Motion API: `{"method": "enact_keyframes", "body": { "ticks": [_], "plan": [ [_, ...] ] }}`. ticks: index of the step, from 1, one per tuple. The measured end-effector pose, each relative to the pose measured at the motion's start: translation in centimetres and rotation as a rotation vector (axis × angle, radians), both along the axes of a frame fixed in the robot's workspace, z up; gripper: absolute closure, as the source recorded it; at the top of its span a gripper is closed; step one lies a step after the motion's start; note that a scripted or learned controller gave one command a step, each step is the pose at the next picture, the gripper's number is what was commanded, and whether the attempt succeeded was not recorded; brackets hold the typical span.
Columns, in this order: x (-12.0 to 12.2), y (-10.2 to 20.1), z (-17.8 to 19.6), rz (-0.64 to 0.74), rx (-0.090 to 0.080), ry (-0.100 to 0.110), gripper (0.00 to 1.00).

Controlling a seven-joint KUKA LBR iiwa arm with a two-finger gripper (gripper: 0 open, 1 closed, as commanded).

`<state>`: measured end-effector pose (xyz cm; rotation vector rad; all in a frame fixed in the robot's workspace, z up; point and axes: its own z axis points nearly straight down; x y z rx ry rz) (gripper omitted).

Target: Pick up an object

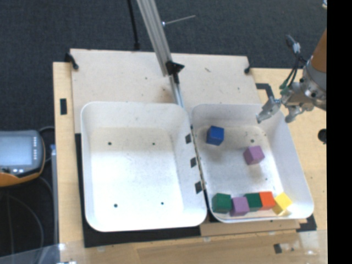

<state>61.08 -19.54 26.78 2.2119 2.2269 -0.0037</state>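
The right bin (286,147) holds several small blocks. A blue cube (215,135) lies near its back left, and a purple cube (253,155) sits near the middle. Along the front wall runs a row: green cube (222,203), purple cube (240,205), a second green cube (254,201), orange cube (267,200) and yellow cube (282,203). My gripper (279,110) hangs over the bin's back right corner, up and right of the middle purple cube. Its fingers (267,111) are spread, with nothing between them.
The left bin (88,147) sits beside the right one, with black clips along the shared wall. A slanted aluminium post (155,32) rises behind the bins. A grey handheld pendant (21,155) lies off the bench at the left.
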Motion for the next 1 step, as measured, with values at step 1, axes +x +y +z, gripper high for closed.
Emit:
{"method": "enact_keyframes", "body": {
  "ticks": [1],
  "plan": [
    [-7.80, -1.77, -4.49, -0.012, 0.003, 0.007, 0.00]
  ]
}}
